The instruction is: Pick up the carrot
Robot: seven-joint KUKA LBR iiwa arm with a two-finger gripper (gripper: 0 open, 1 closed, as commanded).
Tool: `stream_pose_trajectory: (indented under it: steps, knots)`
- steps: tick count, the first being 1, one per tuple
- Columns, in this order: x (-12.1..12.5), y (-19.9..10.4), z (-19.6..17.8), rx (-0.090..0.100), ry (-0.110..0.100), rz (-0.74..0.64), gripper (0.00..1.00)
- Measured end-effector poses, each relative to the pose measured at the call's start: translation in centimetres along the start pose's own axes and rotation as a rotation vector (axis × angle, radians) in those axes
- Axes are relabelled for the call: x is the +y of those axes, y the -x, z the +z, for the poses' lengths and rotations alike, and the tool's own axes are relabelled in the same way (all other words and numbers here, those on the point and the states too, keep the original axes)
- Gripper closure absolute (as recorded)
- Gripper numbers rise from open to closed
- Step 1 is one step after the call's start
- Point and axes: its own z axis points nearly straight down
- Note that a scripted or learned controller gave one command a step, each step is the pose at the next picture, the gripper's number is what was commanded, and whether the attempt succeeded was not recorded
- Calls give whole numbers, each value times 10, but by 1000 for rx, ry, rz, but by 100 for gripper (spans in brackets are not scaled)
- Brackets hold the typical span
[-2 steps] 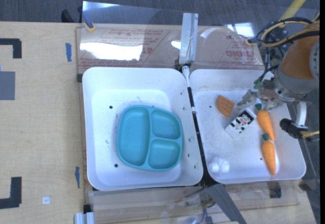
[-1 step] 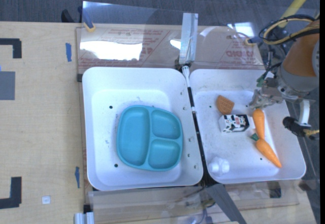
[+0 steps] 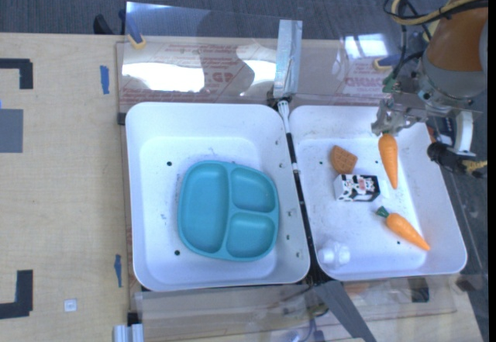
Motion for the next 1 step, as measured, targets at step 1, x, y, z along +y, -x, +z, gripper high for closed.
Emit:
stream_pose_trajectory:
  steps: [1]
  knots:
    - [-43,-65,29,-2,-20,178,100]
